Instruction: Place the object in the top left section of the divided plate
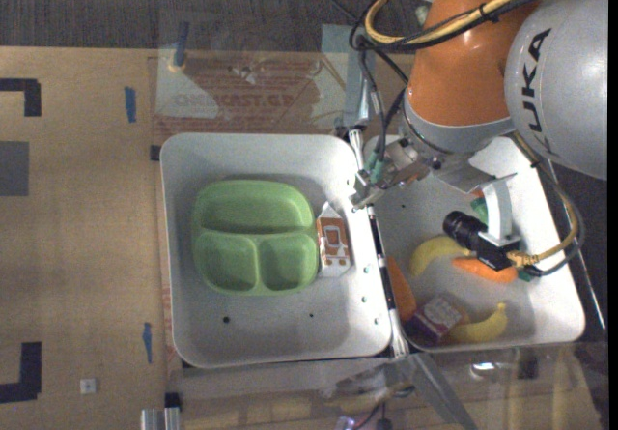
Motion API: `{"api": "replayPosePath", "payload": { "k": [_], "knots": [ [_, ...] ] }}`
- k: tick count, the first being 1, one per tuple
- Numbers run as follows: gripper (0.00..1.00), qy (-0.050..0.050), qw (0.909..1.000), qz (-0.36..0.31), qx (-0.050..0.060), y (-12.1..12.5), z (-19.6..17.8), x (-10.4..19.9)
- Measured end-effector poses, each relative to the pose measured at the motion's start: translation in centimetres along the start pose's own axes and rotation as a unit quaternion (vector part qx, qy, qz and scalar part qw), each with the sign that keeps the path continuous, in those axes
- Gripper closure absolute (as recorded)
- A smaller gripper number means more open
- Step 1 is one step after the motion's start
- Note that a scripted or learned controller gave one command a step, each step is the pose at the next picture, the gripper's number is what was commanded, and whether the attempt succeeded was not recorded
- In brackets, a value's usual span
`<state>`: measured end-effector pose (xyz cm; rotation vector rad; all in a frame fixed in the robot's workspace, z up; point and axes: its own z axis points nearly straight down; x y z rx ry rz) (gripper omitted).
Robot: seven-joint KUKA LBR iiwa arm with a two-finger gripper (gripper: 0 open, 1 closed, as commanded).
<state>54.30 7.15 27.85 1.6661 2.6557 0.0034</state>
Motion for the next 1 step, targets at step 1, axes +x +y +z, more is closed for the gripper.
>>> {"api": "replayPosePath", "payload": {
  "k": [1],
  "knots": [
    [1.00, 0.003, 0.9995, -0.031, 0.003, -2.32, 2.06, 4.18]
  ]
}}
